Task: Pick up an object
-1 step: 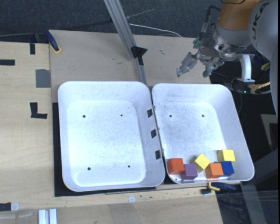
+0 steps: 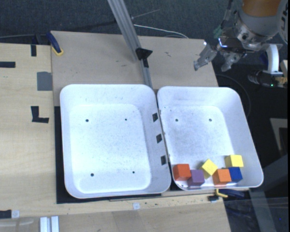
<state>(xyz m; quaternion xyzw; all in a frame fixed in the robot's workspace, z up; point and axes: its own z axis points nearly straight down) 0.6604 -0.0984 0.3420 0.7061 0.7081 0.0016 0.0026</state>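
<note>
Nearest the camera: a cluster of small blocks along the near edge of the right bin. Items: orange block, purple block, yellow block, second orange block, blue block, second yellow block. All lie close together, several touching or nearly so; the purple one sits just beside the first orange one.

Gripper: at the far right, above the bench beyond the right bin's far rim, hanging under the orange-banded wrist. Fingers appear spread, with nothing between them, though their dark tips blur against the background and the gap is hard to read.

Governing relation: every block lies well apart from the fingers, toward the near side and roughly under the same right-hand column. A pick likely calls for travel across the whole bin toward the viewer, then descent.

Blocks are roughly cubic, so no long axis dictates finger alignment; crowding is the probable difficulty.

Left bin: beside the right one, rims touching.
</note>
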